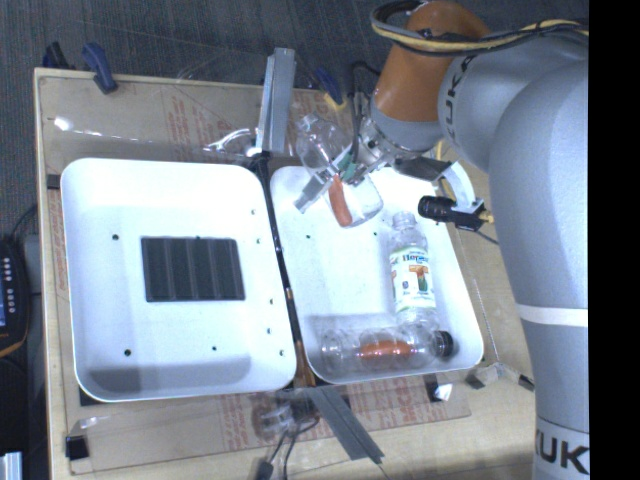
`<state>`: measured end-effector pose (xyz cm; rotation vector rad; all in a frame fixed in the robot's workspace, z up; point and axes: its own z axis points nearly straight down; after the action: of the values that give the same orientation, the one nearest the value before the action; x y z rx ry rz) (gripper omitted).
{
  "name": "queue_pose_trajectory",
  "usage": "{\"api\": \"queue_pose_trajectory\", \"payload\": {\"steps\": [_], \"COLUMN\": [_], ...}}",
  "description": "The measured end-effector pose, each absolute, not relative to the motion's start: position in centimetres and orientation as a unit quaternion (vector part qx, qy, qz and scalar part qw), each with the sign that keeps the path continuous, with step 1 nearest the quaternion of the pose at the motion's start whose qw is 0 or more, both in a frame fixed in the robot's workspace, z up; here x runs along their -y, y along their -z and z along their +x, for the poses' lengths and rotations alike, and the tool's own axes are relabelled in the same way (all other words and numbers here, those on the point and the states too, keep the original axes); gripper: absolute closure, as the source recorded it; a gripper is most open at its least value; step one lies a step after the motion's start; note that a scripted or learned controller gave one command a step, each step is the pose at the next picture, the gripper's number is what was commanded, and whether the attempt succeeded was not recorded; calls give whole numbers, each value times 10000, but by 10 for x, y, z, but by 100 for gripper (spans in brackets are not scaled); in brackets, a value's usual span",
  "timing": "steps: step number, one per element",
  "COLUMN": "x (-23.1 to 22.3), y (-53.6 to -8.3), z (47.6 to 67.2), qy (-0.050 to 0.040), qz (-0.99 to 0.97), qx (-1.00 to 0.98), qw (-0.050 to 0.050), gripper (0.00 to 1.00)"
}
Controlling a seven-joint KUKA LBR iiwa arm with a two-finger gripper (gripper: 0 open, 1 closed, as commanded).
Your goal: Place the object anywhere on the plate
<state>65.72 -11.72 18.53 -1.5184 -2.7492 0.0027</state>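
your gripper point(338, 180) hangs over the far end of the right bin point(330, 268), and a clear plastic bottle with an orange-red cap point(335, 183) sits tilted between its fingers, lifted off the bin floor. the dark ridged plate point(193, 268) lies flat in the left bin point(100, 198), well apart. two more bottles rest in the right bin: one with a label point(411, 278), one along the near wall point(385, 346).

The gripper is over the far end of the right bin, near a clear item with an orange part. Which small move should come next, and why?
Probably a short lift straight up, to test the grasp. The gripper is at the clear item in the right bin, but a firm hold is unclear, and the dark plate lies in the left bin.
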Motion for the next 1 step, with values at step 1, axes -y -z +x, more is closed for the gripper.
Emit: {"api": "queue_pose_trajectory", "payload": {"steps": [1], "x": [45], "y": [-204], "z": [657], "qy": [-9], "qz": [-4575], "qx": [8892], "qw": [3], "gripper": [100]}}
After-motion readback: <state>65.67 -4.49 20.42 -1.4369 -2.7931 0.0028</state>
